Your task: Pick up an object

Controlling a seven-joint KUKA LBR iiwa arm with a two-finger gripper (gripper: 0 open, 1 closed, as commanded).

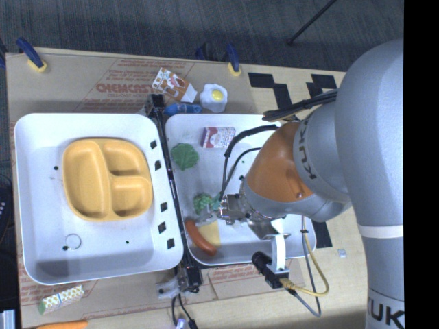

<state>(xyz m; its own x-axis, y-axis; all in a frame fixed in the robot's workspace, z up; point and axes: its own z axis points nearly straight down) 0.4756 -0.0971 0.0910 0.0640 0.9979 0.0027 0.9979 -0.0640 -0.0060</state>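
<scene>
Counting two bins (27,184), one tray (106,178)

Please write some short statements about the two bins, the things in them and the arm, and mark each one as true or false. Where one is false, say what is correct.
1. The yellow divided tray lies in the left bin. True.
2. The arm is above the left bin. False: it is above the right bin.
3. A hot dog lies at the right bin's near edge. True.
4. The red and white packet lies on the yellow tray. False: it lies in the right bin, near its far edge.
5. The green broccoli lies in the right bin. True.
</scene>
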